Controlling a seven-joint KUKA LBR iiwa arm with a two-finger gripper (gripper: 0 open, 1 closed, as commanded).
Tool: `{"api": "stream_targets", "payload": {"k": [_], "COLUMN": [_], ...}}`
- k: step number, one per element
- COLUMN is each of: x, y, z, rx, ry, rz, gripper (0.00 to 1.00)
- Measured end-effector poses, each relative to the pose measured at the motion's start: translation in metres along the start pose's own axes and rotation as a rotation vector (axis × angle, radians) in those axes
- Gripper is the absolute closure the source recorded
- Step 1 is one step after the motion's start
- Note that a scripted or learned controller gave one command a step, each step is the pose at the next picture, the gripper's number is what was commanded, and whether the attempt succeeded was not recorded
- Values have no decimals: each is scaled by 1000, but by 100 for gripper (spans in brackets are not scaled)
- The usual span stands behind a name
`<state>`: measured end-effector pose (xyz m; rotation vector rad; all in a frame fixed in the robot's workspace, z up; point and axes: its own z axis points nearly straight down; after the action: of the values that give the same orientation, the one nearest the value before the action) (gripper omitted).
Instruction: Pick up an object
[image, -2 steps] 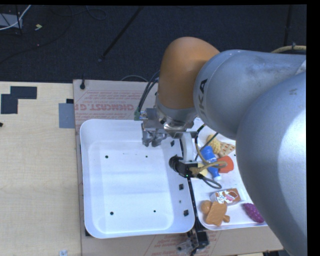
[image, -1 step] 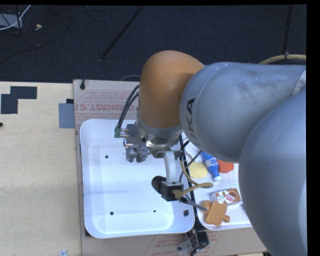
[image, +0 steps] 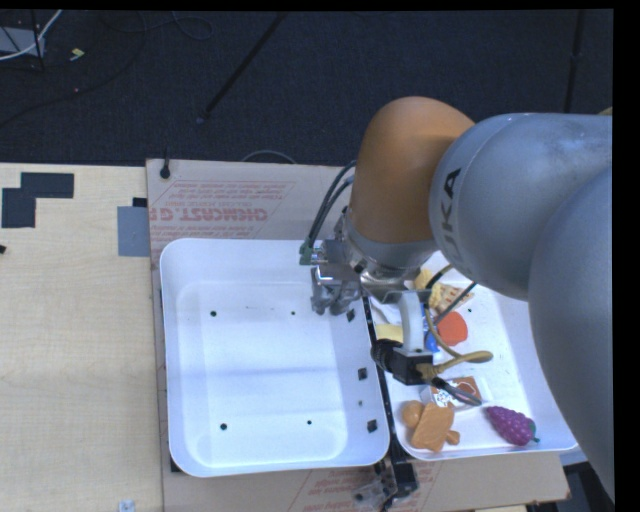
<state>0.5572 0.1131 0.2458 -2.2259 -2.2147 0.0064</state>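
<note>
- Left bin: I see nothing in it.
- Claw hangs over the bins' divide; I cannot tell its state.
- Right bin: purple grapes and orange toy still lie there, so no pick yet, I judge.

The bench is pale wood, with a few dark grey patches far to the left of the claw. A sheet of brown cardboard with red printing lies flat on it, running out behind the claw and showing again at the near edge. Two shallow white bins rest on that cardboard, side by side and touching. The left bin spreads out below and to the left of the claw. The right bin sits to the claw's right, partly hidden by the arm.
</note>
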Motion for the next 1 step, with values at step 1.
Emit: {"api": "stream_targets", "payload": {"k": [1], "x": [78], "y": [43], "z": [35], "rx": [-4], "ry": [3], "rz": [-9], "gripper": [100]}}
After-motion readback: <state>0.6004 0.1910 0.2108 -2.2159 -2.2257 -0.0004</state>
